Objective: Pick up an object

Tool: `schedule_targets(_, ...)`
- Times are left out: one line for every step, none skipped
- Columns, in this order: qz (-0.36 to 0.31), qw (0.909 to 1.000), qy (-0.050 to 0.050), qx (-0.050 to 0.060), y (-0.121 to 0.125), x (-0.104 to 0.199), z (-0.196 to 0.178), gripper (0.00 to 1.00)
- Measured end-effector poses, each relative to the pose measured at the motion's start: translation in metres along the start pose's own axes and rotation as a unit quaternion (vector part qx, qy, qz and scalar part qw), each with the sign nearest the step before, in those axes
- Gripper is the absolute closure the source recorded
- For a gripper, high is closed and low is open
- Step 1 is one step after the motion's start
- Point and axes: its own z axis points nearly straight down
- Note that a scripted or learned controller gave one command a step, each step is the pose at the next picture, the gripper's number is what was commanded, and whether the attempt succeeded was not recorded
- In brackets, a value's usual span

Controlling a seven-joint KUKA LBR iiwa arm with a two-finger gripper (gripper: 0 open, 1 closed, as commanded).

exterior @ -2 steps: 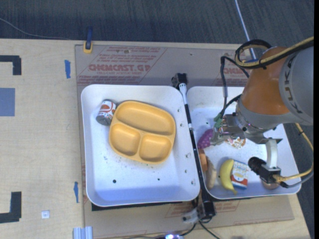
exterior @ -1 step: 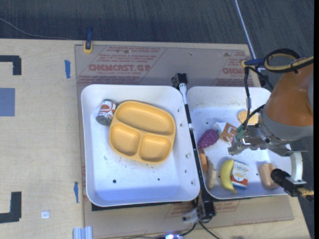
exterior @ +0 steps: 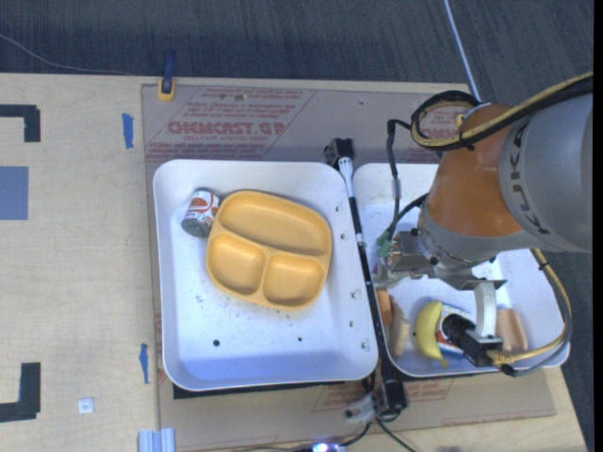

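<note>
Camera view: the arm (exterior: 513, 182) is being held bent over the right bin (exterior: 558, 295), reaching in from the right with the wrist turned down over the bin's left half. The gripper (exterior: 412, 255) is being masked by the wrist, so whether it is released or clenched cannot be told. The banana (exterior: 430, 330) is being left lying in the near part of the right bin, near the gripper, its long axis running from the far wall toward the near wall.

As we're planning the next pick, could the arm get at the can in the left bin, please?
Probably yes: the can lies uncovered with nothing above it, though the yellow plate sits right against one side.
</note>
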Motion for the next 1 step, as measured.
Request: schedule_targets(0.000, 1.0000, 0.000, 0.000, 0.0001, -0.0006, -0.0001, 0.00)
